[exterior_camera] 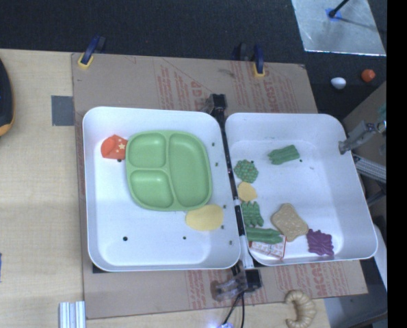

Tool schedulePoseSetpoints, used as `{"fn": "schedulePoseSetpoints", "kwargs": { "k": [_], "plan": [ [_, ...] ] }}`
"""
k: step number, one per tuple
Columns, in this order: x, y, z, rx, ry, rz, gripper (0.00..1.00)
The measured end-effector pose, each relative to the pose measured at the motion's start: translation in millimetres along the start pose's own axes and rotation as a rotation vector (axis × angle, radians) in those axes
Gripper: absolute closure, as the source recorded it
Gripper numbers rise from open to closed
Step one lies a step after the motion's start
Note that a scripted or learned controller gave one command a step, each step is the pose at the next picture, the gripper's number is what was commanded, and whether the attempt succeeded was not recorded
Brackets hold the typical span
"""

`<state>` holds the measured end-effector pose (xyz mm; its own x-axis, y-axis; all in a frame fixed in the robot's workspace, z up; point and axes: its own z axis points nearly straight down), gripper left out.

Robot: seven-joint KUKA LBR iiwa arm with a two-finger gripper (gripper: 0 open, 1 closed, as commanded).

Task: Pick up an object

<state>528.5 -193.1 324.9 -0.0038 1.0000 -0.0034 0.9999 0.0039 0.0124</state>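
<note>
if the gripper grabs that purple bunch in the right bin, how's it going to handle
The purple bunch looks small and lumpy, so probably light, and fingers may catch its bumps unevenly. It lies low near the right bin's front wall, so it seems unlikely to roll, though the wall may crowd a grasp.

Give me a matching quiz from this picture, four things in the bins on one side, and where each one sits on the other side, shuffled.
Things:
1. green divided plate
2. red piece
3. purple piece
4. yellow piece

Places:
A. right bin, near front right corner
B. left bin, touching the plate's front edge
C. middle of left bin
D. left bin, at the plate's left edge

Pairs: 1-C, 2-D, 3-A, 4-B
</note>
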Motion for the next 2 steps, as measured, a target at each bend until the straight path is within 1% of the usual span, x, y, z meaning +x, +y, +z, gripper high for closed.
{"fn": "schedulePoseSetpoints", "kwargs": {
  "k": [1,2],
  "plan": [
    [52,-26,175,0.029,0.009,-0.002,0.0],
    [-22,61,142,0.005,-0.002,-0.001,0.0]
  ]
}}
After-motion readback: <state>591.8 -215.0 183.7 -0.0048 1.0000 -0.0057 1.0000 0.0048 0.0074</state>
